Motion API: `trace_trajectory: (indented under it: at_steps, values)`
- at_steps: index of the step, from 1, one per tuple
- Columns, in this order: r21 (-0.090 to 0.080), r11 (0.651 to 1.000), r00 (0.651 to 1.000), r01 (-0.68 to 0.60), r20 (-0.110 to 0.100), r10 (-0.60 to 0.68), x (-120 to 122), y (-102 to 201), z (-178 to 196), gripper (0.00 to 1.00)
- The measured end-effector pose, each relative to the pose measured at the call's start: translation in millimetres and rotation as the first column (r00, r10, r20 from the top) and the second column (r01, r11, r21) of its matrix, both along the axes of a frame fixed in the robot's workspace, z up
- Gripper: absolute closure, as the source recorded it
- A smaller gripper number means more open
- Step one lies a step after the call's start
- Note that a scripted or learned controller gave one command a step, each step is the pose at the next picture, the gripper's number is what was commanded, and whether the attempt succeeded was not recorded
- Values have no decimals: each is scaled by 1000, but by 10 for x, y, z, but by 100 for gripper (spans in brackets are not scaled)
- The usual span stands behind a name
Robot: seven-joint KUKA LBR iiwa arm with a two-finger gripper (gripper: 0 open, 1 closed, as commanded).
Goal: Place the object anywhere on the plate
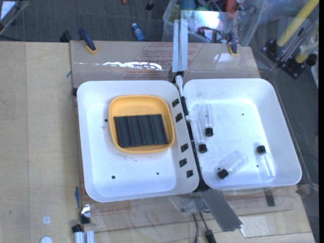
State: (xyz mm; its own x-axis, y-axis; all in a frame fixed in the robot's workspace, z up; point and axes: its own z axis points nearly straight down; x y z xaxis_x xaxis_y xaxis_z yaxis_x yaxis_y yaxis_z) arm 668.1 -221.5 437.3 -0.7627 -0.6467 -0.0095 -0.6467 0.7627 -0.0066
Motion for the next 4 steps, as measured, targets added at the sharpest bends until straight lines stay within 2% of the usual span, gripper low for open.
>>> trace_trajectory:
  at_steps: [1, 2, 3, 4]
  values:
    - [-2, 936, 936, -351, -1, 351, -1, 1, -5, 100]
    - [-4, 702, 702, -712, -3, 712, -3, 2, -12, 100]
    - [-1, 519, 519, -855, -6, 855, -61, 4, -13, 100]
    - [-4, 278, 278, -961, -6, 961, -8, 111, -19, 100]
